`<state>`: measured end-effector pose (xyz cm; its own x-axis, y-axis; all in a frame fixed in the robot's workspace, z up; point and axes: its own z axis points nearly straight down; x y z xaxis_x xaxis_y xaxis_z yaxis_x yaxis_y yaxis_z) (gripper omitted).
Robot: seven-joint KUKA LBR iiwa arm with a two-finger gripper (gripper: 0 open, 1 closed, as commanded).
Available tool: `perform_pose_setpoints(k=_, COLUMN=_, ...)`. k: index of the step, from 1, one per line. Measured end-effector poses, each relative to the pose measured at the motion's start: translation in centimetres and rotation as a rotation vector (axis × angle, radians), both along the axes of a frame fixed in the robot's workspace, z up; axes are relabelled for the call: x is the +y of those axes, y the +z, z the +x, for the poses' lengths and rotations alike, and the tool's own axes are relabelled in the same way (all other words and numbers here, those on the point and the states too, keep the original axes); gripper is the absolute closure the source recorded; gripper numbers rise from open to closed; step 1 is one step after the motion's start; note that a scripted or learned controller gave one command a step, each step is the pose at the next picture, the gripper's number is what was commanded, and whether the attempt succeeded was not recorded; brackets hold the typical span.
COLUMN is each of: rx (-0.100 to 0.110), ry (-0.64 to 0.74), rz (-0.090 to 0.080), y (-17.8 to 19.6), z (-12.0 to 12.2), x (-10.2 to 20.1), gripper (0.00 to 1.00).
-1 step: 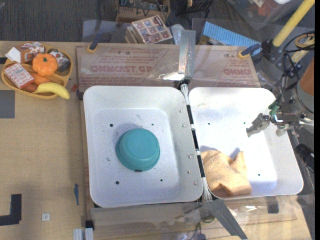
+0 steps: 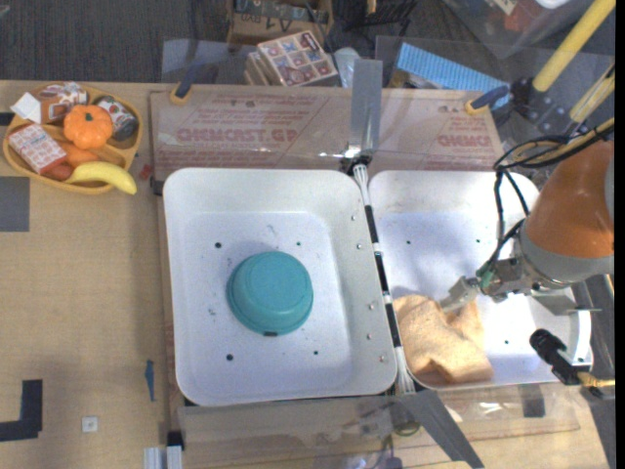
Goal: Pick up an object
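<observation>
The fingers (image 2: 457, 297) reach down to the top of a tan sponge (image 2: 444, 340), but they are too small and blurry to tell if they are open, closed or holding it. The sponge lies in the front left corner of the right bin (image 2: 430, 213). The grey arm with its orange band (image 2: 578, 213) comes in from the right. In the left bin (image 2: 195, 213) a teal bowl (image 2: 270, 292) sits upside down. On the desk (image 2: 78, 301), far to the left, a yellow dish (image 2: 20, 154) holds a banana (image 2: 104, 174) and a little pumpkin (image 2: 88, 125).
</observation>
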<state>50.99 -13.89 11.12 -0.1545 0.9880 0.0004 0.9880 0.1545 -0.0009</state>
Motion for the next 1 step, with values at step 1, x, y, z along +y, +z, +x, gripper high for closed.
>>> perform_pose_setpoints(k=1, rx=-0.013, ry=0.269, rz=-0.006, y=-2.03, z=-0.04, x=2.03, gripper=0.0)
